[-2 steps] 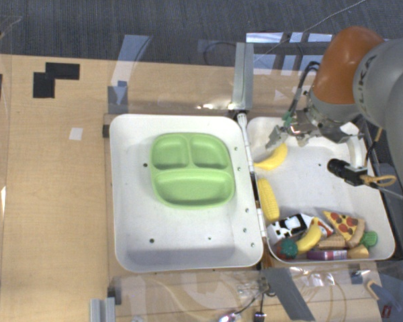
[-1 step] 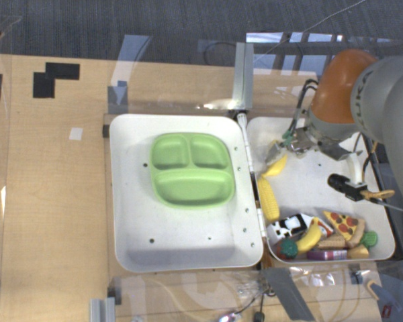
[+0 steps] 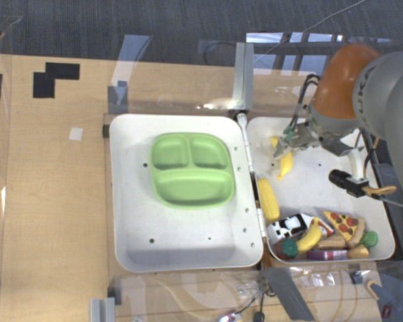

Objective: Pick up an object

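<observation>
Gripper (image 3: 287,141) down in right bin (image 3: 383,247), upper-left area; fingers closed around top end of a small yellow banana (image 3: 284,166), which hangs tilted below them. Corn cob (image 3: 267,200) lies along the bin's left wall. Pile at bin's bottom edge: cow toy (image 3: 289,226), 2nd banana (image 3: 311,235), pizza slice (image 3: 343,226). Left bin (image 3: 127,247) carries a green 3-compartment plate (image 3: 191,168). Both bins sit side by side on the table (image 3: 47,200).
</observation>
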